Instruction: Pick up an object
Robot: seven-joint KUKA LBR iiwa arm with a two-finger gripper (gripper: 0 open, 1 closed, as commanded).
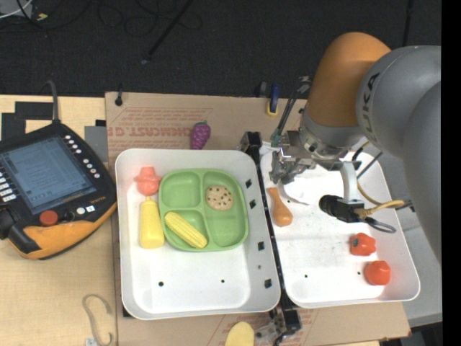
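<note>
My gripper (pixel 284 173) hangs over the far left part of the right bin (pixel 324 294), just above its floor. An orange carrot-shaped piece (pixel 279 207) lies right below the gripper in the view, close to the bin's left wall and apart from it. At the bin's near right lie a red pepper (pixel 362 244) and a red tomato (pixel 377 272). I see nothing held in the gripper.
The left bin (pixel 187 290) holds a green divided plate (pixel 230 229) with a cookie (pixel 218 197) and a corn cob (pixel 186 230), plus a yellow bottle (pixel 150 223) and a pink piece (pixel 147 182). A purple grape bunch (pixel 200 134) lies behind it, a yellow lemon (pixel 240 333) in front. A teach pendant (pixel 50 186) sits at left.
</note>
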